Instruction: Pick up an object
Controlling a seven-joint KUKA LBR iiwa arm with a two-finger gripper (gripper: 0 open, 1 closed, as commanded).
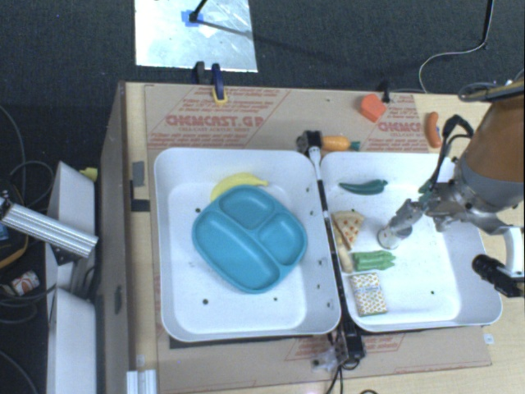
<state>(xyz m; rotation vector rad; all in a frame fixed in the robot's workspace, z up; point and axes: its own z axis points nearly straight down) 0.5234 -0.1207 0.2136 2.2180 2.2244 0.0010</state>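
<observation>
My gripper [392, 235] hangs low over the middle of the right bin [472, 298], reaching in from the right. Its tip sits just above a light green vegetable [373, 259] and right of a tan cracker-like wedge [348, 226]. A dark green pepper [363, 186] lies near the bin's far side. A patterned rectangular packet [368, 293] rests near the front. Nothing shows between the fingers.
The left bin [184, 302] holds a blue divided tray [248, 238] with a yellow banana [239, 182] behind it. Outside the bins on the board lie an orange block [372, 107], a carrot-like piece [336, 144] and a sausage [432, 129].
</observation>
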